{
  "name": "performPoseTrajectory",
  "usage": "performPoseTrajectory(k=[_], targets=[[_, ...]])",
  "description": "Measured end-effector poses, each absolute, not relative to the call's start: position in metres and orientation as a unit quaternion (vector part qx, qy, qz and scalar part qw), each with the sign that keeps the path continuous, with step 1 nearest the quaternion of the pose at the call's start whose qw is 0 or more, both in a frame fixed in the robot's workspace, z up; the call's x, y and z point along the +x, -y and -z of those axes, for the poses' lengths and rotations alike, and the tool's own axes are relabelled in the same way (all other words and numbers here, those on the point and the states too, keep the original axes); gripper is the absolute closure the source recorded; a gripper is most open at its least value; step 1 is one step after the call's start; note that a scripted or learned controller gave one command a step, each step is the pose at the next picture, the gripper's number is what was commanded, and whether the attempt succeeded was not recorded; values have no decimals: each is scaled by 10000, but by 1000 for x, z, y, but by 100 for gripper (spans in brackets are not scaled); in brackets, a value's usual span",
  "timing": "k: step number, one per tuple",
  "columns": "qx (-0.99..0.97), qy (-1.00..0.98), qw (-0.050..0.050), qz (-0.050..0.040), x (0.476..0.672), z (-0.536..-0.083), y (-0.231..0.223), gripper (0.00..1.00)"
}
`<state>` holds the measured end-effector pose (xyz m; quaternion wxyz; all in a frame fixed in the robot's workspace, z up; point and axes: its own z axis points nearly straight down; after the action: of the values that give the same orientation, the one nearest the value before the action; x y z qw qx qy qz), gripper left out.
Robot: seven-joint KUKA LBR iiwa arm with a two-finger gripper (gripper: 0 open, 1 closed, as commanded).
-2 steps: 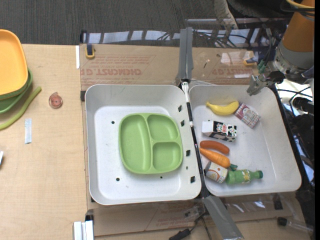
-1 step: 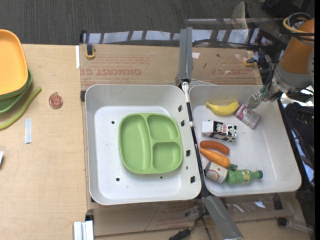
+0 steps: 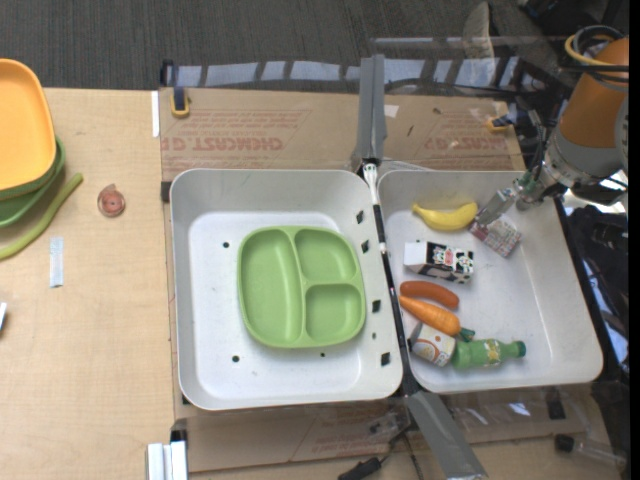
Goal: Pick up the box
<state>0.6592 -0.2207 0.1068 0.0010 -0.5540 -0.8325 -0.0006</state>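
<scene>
A brown cardboard sheet with reversed red print is lying under two white bins on a pale wooden bench, while dark grey carpet is showing beyond the far edge. The left bin is holding a green divided plate. The right bin is holding the box, white with dark print, lying near the bin's middle just below a banana and above a sausage, a carrot and a green bottle. The gripper is hanging over the bin's far right part, well apart from the box; I cannot tell how far it is parted. Orange and green plates are sitting at the bench's left edge.
</scene>
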Motion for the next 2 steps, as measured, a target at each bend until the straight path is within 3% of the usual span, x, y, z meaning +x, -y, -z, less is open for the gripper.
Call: performPoseTrajectory(k=[1, 2], targets=[[-6166, 7873, 0, 35, 635, -94, 217, 0], [-6179, 7863, -20, 7, 634, -104, 221, 100]])
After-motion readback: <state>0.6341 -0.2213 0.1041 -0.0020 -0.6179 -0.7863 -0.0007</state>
